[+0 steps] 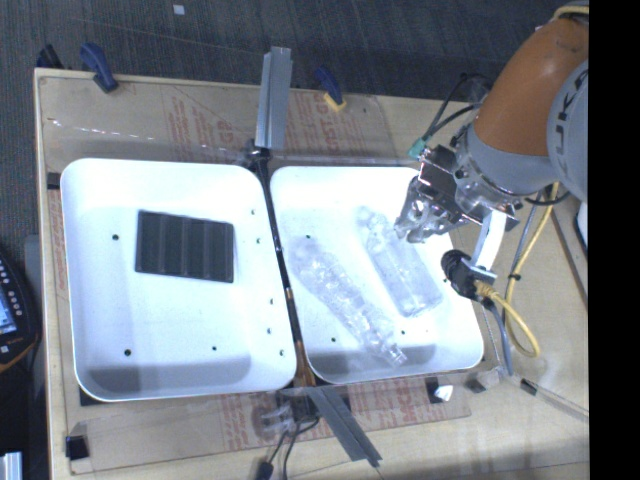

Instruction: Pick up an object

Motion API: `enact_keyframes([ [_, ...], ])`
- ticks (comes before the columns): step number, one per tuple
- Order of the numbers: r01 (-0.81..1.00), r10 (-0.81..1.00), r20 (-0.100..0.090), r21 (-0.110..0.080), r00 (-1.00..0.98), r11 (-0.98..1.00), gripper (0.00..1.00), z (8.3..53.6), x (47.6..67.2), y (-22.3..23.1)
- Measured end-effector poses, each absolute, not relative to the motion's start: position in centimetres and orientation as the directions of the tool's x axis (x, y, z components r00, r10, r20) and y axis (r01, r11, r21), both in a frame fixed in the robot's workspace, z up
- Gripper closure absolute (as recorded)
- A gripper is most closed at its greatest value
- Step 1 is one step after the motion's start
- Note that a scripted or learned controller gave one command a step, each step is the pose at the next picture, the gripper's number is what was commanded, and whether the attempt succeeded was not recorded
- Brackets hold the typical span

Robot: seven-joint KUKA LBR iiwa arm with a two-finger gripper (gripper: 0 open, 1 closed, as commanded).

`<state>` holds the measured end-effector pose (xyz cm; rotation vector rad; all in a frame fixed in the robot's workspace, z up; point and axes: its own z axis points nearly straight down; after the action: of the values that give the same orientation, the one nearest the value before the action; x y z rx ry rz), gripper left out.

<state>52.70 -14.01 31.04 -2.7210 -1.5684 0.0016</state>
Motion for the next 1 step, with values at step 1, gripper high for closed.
enact_keyframes([
  [1, 0.997, 0.997, -0.002, 0.0, -0.083, 0.083, 1.0, 33.4, 52.52, -20.04],
])
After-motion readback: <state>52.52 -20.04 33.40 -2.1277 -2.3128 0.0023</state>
